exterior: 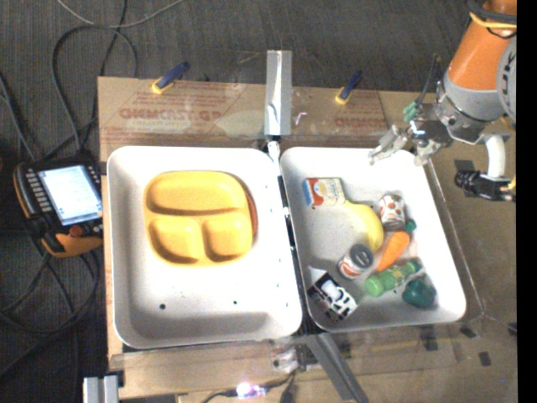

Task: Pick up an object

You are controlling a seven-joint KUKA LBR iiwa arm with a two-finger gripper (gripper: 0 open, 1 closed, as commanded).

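Fixed overhead camera, slanted down on both bins (126,250), mid-range.

Dark grey carpet (352,15) covers the floor around the bench, with thin cables (75,23) looping across it toward ten o'clock. A brown board (193,112) tops the bench at twelve o'clock, held by two blue-and-yellow clamps (170,76). At nine o'clock a handheld screen (60,193) glows beside the bench. Light is even and soft.

The arm (487,57) is cut off by the right edge; the tool's (394,145) fingers seem too small to read.
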